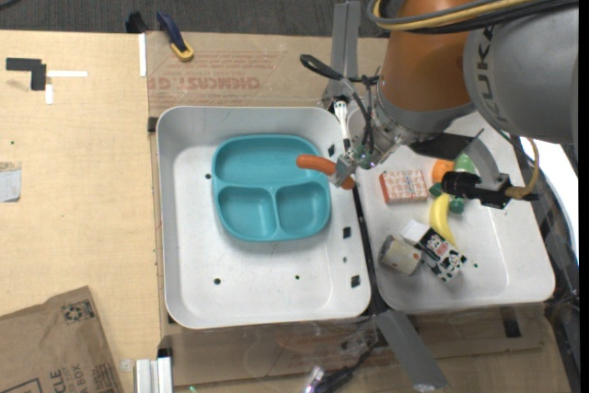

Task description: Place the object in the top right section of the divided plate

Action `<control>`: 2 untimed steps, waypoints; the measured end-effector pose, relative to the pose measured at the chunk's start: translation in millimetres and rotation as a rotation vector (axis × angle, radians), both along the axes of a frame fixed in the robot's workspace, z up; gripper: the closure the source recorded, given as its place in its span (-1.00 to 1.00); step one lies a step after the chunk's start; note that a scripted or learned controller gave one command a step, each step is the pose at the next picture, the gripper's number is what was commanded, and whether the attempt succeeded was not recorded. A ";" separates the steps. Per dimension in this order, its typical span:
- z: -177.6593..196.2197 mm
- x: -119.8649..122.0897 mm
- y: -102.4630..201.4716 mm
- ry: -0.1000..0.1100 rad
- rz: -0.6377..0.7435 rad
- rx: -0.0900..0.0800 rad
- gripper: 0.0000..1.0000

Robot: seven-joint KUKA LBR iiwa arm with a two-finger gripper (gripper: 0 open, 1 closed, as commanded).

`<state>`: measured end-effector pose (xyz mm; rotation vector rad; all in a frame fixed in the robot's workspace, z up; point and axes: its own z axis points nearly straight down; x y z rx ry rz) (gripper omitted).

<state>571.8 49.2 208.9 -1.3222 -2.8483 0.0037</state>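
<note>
Nearest to my camera there's a flap of brown cardboard at the bottom left of the bench. Moving up, the right bin has a little pile in it: a small gray can on its side, a black and white carton just beside it, a banana above those, a red and white box, plus something orange and something green mostly tucked under the arm. In the left bin sits the teal divided plate, one big section on top and two smaller ones below. The gripper is right at the wall between the two bins, and I can see an orange carrot pinched at its tip, sticking out leftward over the plate's upper right rim. Behind all that the big orange and gray arm comes in from the right, and a blue and yellow clamp lies at the far edge of the bench.
</note>
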 end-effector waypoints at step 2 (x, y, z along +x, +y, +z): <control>92.0 18.2 -6.0 -0.002 0.228 0.000 1.00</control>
